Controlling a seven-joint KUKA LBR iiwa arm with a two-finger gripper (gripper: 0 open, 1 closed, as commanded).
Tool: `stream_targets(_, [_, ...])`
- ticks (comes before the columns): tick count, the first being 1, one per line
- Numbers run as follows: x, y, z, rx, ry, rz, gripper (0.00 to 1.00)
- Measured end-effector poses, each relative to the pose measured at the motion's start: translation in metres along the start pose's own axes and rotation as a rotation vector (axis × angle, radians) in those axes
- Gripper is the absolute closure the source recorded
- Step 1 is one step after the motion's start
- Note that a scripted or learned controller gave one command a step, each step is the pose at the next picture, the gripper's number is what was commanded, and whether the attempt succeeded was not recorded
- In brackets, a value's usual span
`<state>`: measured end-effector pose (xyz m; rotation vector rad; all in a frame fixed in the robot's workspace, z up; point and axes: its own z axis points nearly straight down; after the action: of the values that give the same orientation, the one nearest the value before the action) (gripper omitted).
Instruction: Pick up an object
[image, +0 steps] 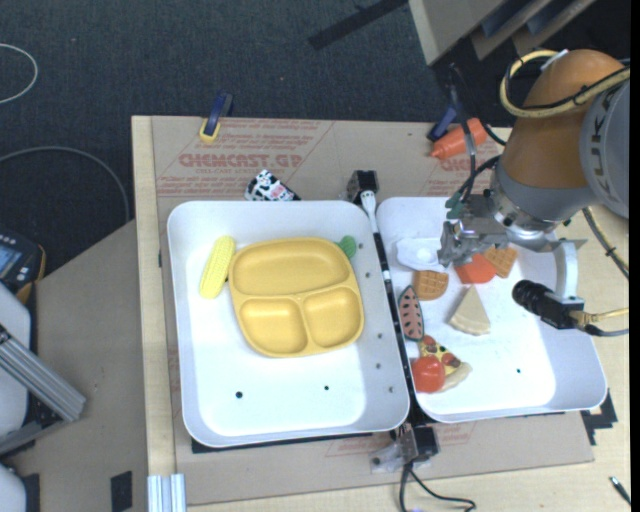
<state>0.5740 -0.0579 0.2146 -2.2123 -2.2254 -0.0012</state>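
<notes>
My gripper (458, 248) hangs low over the back of the right bin (560, 375). Just beneath and to its right lie a red-orange toy piece (480, 269) and a brown waffle-like piece (501, 262). A white piece (413, 250) lies to the gripper's left, and a round brown cookie (432, 285) sits just in front of it. Further forward are a pale wedge (470, 315), a watermelon slice (411, 313), a red tomato (428, 374) and a pizza slice (455, 368). Nothing shows between the gripper's tips.
The left bin (210, 390) holds a yellow divided tray (295, 295), a corn cob (216, 266) at its left and a small green piece (347, 245) at its back right corner. A ridge (390, 320) separates the two bins.
</notes>
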Motion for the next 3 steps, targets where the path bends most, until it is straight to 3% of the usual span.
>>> stream_targets(1, [0.058,-0.007,0.002,0.001,0.0,-0.001,1.0])
stream_targets(2, [0.082,-0.006,-0.02,-0.007,-0.002,0.002,1.0])
stream_targets(3, [0.081,0.002,0.0,0.001,-0.003,0.005,1.0])
